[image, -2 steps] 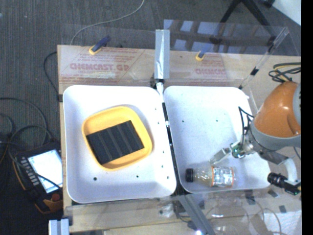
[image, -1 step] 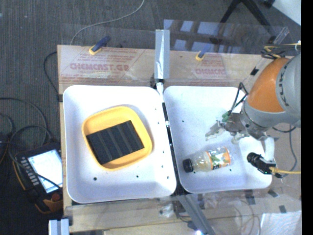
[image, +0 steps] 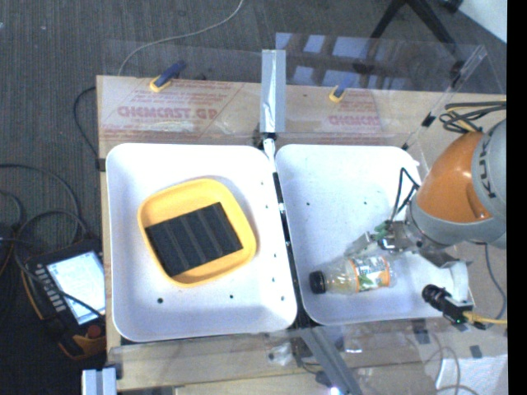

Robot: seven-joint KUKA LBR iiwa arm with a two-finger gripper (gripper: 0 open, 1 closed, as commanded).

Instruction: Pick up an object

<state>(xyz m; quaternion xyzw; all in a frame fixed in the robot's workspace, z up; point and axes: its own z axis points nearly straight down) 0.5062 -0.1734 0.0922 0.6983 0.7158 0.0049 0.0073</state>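
A small clear plastic bottle (image: 356,276) with a black cap and an orange-green label lies on its side near the front wall of the right bin (image: 329,188), cap pointing left. My gripper (image: 385,239) is low in that bin, just behind and to the right of the bottle's base, under the grey and orange wrist. It looks close to the bottle, and I cannot tell if they touch. In the left bin (image: 123,303) rests a yellow dish (image: 198,234) with a black ribbed slab (image: 193,237) in it.
The arm's orange band and grey body cover the right bin's right side. A raised divider (image: 282,220) runs between the two bins. Clear plastic panels stand along the bench's back edge, with a grey post (image: 272,89) in the middle.
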